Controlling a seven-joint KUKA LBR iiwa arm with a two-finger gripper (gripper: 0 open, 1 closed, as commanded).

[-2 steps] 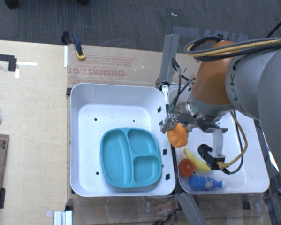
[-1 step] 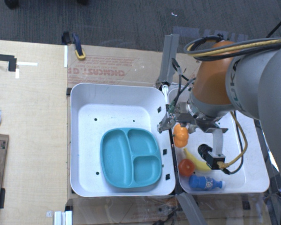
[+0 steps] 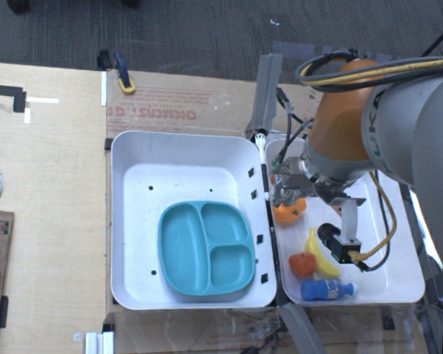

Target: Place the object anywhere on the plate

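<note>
The orange toy [image 3: 288, 211] is sitting by the right bin's [image 3: 393, 292] left wall under the fingers [image 3: 286, 189], whose state I cannot tell, risking a missed grasp against the wall.

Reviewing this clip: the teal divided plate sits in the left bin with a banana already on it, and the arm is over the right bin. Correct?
Not quite. The teal divided plate is in the left bin, but carries nothing. The camera view shows the banana lying in the right bin, beside a red fruit and blue bottle. The arm is over the right bin.
</note>
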